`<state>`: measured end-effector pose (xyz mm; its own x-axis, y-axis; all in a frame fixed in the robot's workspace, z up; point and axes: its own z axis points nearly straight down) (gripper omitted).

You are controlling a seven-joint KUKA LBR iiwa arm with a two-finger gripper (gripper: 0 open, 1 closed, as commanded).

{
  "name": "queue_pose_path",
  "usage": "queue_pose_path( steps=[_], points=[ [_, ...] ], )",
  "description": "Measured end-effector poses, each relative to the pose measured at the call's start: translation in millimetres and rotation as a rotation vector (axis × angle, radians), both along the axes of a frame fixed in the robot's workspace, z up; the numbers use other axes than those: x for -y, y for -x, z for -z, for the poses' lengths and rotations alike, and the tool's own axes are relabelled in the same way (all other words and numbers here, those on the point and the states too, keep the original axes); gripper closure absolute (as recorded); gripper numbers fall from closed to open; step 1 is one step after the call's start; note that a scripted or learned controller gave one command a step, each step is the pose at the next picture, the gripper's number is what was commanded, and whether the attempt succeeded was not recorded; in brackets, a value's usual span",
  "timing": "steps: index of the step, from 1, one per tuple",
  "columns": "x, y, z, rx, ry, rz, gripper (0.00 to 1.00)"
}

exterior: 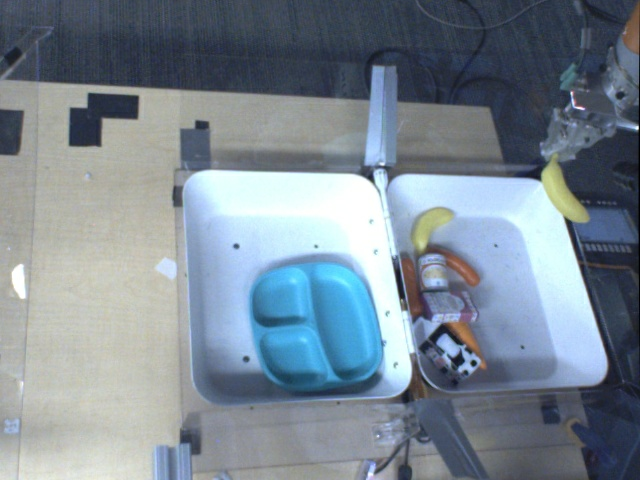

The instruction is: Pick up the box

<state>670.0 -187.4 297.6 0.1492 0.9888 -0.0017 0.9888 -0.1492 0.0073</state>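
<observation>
The box [449,353], dark with white marks, lies in the near-left corner of the right bin [540,363], pressed against the bin's left wall and crowded by other things: an orange piece [468,340] just beside it, a small packet [449,308] and a jar [434,271] above it, a sausage [455,263] and a banana [430,225] farther up. The left bin [215,268] bears a blue tray [315,323]. The gripper [567,140] hangs at the far-right corner of the right bin, well apart from the box, with a second banana [564,194] dangling just under it; that banana seems pinched by its top end in the claw, though the fingers are too small and blurred to be sure, so I cannot tell whether they stand apart or together. To do the step well, the claw should first be rid of anything it carries, then travel across to the near-left corner, come straight down over the box with its fingers wide, and be turned so one finger slips between box and wall without catching the orange piece beside it.
</observation>
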Motion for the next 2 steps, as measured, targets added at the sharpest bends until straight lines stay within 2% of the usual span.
queue_pose_path(
  steps=[1, 2],
  points=[
    [-61, 56, 42, -0.003, -0.001, -0.299, 1.00],
    [-66, 0, 7, 0.002, 0.001, -0.345, 1.00]
  ],
)
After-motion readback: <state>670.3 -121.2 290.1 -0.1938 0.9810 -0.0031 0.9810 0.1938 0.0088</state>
